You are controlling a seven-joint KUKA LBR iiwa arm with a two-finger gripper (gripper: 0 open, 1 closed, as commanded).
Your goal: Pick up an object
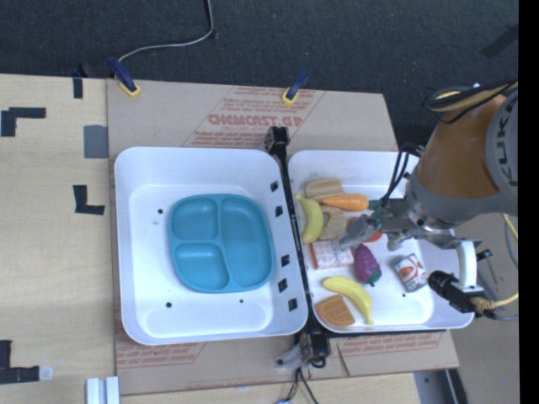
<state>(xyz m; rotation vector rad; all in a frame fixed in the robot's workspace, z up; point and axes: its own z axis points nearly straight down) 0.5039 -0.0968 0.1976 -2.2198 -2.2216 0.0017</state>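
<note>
Jaws of the gripper [358,230] sit low over the middle of the right bin [438,316], but whether they stand apart or together cannot be told, and nothing shows clamped between them. Its grey tip hangs just above the purple eggplant [365,264] and beside the packet with red print [330,255]. The grey arm [463,167] with its orange band fills the right side of the frame.

Two white bins lie side by side at the centre of the frame. The left bin [139,183] holds one blue divided plate [221,242] with three compartments. The right bin holds the toy food: two bananas, one [312,219] curved along the bin's left wall and one [350,294] toward the lower edge; one carrot [345,201] near the top; one tan bread roll [323,187] just above the carrot; one toast-like slice [335,311] at the lower left corner, touching the lower banana; and one red and white can [410,272] lying right of the eggplant.

Two blue-and-yellow clamps [124,78] grip the cardboard sheet [210,116] at its upper edge.
</note>
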